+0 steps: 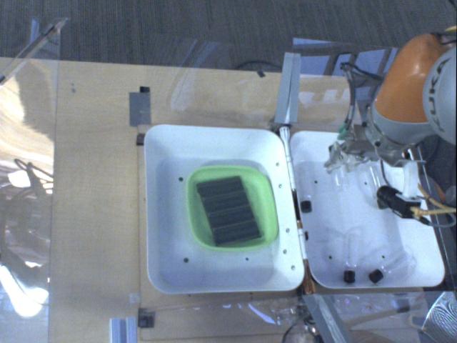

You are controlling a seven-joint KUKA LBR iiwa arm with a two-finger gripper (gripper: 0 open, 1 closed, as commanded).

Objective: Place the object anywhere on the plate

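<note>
a dark ridged block (228,211) lies flat, angled, on the green plate (267,191).

The dark ridged block (228,211) covers most of the green plate (196,191), leaving bare rim around.

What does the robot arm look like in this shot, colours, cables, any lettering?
The arm is grey with a rounded orange band above the wrist, and dark letters run along its grey casing at the frame's right edge. Below the band hangs a gripper of pale metal and clear parts. Thin cables loop around the wrist, and a black fitting with yellowish wires sticks out beside it.
</note>
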